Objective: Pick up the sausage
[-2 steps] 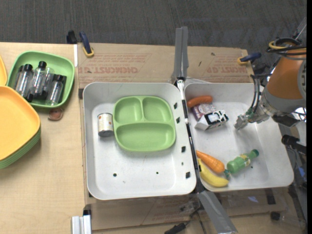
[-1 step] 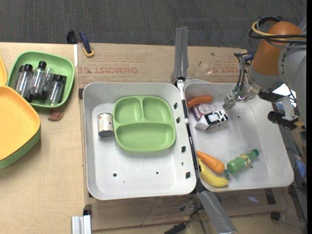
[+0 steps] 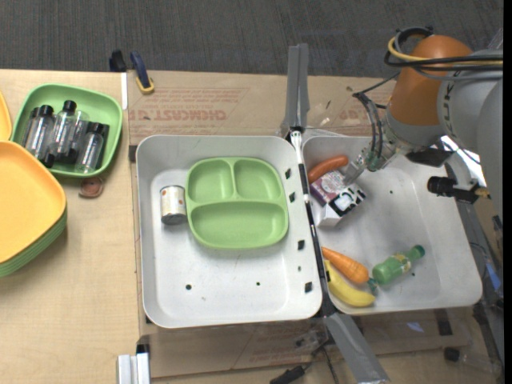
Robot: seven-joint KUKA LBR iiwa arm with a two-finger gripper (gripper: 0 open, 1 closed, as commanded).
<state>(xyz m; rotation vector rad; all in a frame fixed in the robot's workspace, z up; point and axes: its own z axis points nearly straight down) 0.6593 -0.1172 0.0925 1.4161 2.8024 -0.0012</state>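
The sausage (image 3: 328,167), a reddish-orange link, lies slantwise at the back left of the right bin (image 3: 424,294), close to the divider. Just in front of it sits a purple and white packet (image 3: 326,189). My gripper (image 3: 350,199) reaches down from the grey arm with the orange band, and its tip is low over the bin right beside the packet. It is a little to the front right of the sausage and has nothing visibly in its grasp.
A carrot (image 3: 348,265), a banana (image 3: 350,293) and a green bottle (image 3: 396,266) lie at the right bin's front. The left bin (image 3: 232,294) holds a green divided plate (image 3: 238,202) and a small can (image 3: 172,205). A green tray of bottles (image 3: 68,130) and yellow plates (image 3: 28,214) sit on the bench at left.
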